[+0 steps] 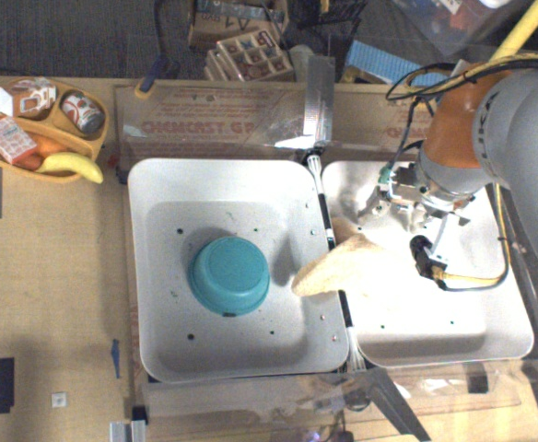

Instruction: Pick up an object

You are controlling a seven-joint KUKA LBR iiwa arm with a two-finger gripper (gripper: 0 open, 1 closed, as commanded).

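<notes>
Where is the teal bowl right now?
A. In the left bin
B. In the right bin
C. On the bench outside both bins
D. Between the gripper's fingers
A: the teal bowl sits upside down on the floor of the left bin, well away from the arm over the right bin.

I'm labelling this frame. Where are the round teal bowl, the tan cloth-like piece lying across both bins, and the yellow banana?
Round teal bowl [230, 275], camera view, middle of its upturned base.
Tan cloth-like piece [340, 267], camera view, its centre.
Yellow banana [72, 165], camera view, mid-length.

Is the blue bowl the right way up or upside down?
Upside down, it seems: the teal bowl in the left bin shows a smooth rounded top, no hollow inside.
</notes>
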